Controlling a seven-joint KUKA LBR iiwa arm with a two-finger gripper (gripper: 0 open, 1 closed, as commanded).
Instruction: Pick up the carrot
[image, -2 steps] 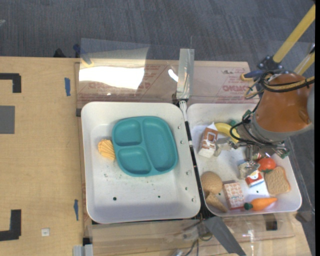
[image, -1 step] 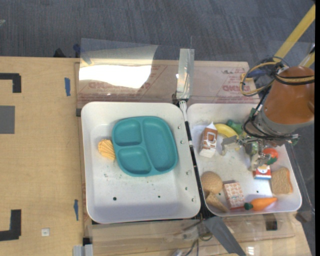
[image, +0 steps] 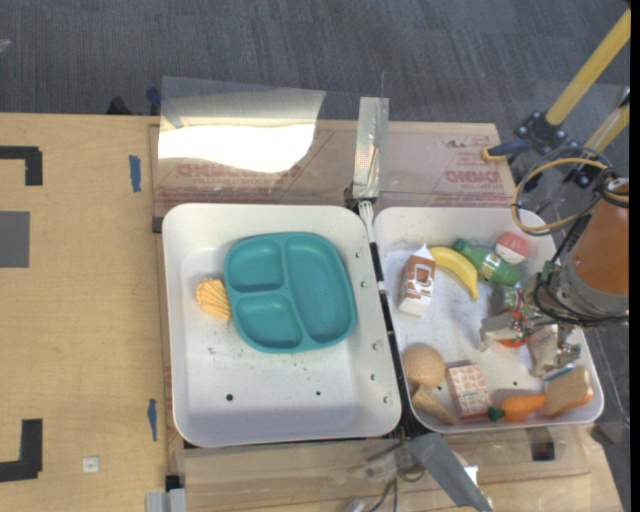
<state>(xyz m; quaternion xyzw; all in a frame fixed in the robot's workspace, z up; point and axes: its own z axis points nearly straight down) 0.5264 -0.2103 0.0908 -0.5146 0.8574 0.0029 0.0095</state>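
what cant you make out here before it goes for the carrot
- Tool, camera view: its metal parts blur into the clutter beneath, so open or shut cannot be told.
- Red thing under the tool: mostly covered by it, so what it is stays unclear.
- Carrot: its green end is small and partly tucked by the carton.
- Arm: cut off by the right edge.
- Bottle: label too small to read.

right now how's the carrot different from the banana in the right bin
The carrot is orange with a green tip; the banana is yellow. The carrot lies near the front edge of the right bin, beside a slice of bread; the banana lies near the back, next to a small carton. The carrot looks short and straight, the banana longer and curved. Both lie flat in that same bin.
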